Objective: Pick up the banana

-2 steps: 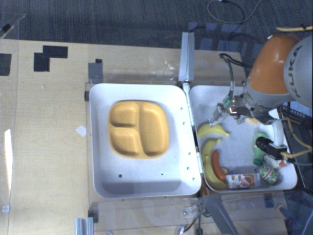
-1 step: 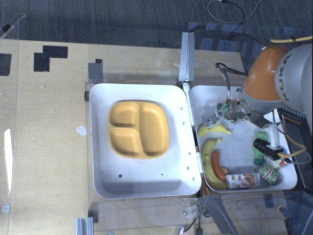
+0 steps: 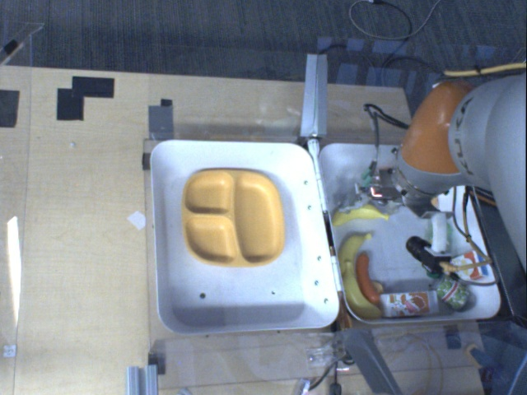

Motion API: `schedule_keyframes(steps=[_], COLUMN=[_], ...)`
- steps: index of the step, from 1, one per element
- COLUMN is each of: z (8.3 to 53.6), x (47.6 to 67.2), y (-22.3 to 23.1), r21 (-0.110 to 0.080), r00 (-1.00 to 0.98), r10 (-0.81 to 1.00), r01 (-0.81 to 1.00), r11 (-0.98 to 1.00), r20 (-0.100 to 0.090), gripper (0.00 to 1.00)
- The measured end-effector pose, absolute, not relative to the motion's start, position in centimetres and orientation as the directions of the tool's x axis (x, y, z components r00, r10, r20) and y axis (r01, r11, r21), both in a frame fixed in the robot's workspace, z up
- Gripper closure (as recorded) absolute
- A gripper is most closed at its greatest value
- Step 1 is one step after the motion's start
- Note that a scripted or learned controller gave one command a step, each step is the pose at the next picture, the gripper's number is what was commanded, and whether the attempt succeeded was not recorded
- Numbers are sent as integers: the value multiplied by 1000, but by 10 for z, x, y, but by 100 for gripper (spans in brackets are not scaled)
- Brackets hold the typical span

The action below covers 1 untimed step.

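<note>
The curved yellow-green banana (image 3: 352, 271) lies along the left wall of the right shallow white bin (image 3: 344, 164), near the two-finger gripper (image 3: 377, 192) but apart from it, on the side toward the camera, with a red sausage-shaped piece (image 3: 370, 276) touching its inner curve. It looks light, stiff and smooth-skinned, so it would likely slip at the tapered ends, and a hold across its thick middle seems safest. Whether the gripper is open or closed cannot be told; a small pale yellow curved piece (image 3: 360, 216) lies just beside it, between it and the banana.

No legible text, even on the small packet (image 3: 409, 304) label
</note>
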State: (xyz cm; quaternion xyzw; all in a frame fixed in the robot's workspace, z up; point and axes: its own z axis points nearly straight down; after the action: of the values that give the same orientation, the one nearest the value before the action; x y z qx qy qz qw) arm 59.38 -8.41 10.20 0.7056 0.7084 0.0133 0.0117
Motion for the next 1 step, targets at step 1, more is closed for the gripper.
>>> schedule_keyframes(steps=[1], z=[115], x=[596], y=[-85], r21=[45], r00=[-5], r10=[1000], r01=[999], r11=[5], r20=[-2], gripper=[100])
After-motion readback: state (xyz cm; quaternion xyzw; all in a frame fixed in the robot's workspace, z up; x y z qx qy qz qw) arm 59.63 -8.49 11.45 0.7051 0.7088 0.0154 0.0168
